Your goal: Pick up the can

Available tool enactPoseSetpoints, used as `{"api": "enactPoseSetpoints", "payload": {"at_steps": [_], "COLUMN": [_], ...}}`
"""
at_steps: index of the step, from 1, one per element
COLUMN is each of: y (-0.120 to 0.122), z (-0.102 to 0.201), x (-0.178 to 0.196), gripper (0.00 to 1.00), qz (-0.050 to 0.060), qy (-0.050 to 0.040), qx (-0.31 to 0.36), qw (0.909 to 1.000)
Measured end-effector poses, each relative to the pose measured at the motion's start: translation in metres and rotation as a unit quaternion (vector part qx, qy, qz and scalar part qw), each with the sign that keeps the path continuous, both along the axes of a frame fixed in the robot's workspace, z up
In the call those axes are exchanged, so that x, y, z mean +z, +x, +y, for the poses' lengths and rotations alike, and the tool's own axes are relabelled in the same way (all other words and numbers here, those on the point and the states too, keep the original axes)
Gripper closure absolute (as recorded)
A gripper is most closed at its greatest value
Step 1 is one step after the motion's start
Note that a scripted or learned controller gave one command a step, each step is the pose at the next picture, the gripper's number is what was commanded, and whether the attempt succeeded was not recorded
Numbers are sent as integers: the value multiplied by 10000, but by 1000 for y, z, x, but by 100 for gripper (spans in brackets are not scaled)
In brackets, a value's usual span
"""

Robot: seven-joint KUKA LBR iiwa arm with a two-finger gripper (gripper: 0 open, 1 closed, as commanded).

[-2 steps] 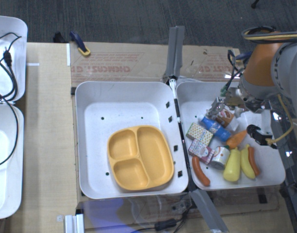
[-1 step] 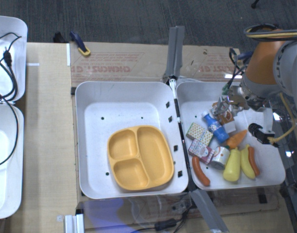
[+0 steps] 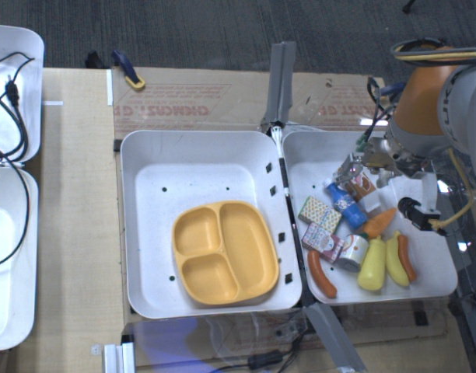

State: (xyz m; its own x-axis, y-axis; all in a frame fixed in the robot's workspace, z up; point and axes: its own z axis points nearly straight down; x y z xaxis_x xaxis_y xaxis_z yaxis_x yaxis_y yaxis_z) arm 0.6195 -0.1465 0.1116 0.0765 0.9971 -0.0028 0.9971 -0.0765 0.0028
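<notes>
The can (image 3: 353, 252) is small and silvery with a pale label. It lies on its side in the right bin (image 3: 300, 173), toward the front, between a pink packet (image 3: 325, 242) and a yellow bottle (image 3: 371, 267). My gripper (image 3: 355, 174) hangs low over the back part of the same bin, well behind the can and apart from it, right above a blue packet (image 3: 341, 196) and a brownish item (image 3: 365, 185). The grey arm with its orange band (image 3: 421, 99) comes in from the right.
Around the can lie a checked box (image 3: 319, 213), a carrot (image 3: 379, 222), a banana (image 3: 395, 261) and two sausages (image 3: 322, 275) (image 3: 407, 257). The left bin (image 3: 145, 208) holds a yellow divided plate (image 3: 222, 252). A grey post (image 3: 281, 80) stands behind the bins.
</notes>
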Motion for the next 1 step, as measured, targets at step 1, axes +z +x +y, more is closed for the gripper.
{"api": "enactPoseSetpoints", "payload": {"at_steps": [1], "y": [0], "z": [-1], "x": [9], "gripper": [100], "qz": [0], "qy": [-4], "qx": [-12], "qw": [10000]}}
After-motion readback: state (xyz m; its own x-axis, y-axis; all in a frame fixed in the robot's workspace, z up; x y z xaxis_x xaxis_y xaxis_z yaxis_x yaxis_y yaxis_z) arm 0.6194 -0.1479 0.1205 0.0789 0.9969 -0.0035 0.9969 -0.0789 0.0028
